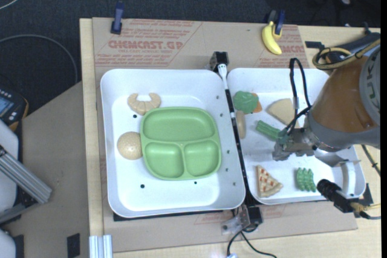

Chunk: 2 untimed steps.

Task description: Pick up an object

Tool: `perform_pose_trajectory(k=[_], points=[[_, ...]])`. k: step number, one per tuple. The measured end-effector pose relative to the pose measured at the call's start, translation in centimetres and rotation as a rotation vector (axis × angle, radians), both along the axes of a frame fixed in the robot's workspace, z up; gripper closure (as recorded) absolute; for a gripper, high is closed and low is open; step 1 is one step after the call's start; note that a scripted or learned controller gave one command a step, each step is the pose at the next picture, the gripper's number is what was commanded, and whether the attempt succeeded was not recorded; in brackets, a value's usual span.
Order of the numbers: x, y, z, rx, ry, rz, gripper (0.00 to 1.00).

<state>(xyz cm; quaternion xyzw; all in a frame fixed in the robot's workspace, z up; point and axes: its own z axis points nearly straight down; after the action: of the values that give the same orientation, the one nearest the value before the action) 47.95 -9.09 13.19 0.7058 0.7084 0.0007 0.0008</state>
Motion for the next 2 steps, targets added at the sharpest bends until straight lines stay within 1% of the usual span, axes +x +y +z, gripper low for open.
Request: perform_pose_trajectory(k=[2], points=[[0.06,-0.20,1.96,-0.003,-0.004,-0.003,1.00]])
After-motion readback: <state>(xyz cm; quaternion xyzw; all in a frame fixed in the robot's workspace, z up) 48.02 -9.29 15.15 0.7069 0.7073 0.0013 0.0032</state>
